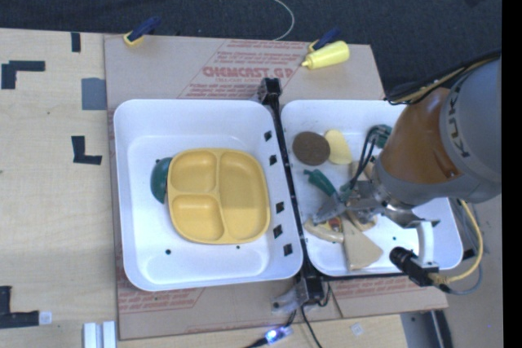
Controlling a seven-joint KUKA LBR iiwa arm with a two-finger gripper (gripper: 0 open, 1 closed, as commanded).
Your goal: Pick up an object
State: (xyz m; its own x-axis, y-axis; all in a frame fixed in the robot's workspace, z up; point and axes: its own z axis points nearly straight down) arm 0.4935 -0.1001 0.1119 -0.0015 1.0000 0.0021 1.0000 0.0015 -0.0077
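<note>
A tan wedge (361, 247) was seen at the near edge of the right bin (444, 261), its look flat and pale like toy food. It was judged light and stiff, best pinched across its thin faces. Just beyond the wedge, the claw (356, 200) was lowered among small pieces; its opening could not be told. Farther from the wedge, a brown disc (311, 147) was noted.

Red print reading "CHEMCAST GP" runs across the cardboard sheet (245, 69); "KU" shows on the arm (457, 126).
</note>
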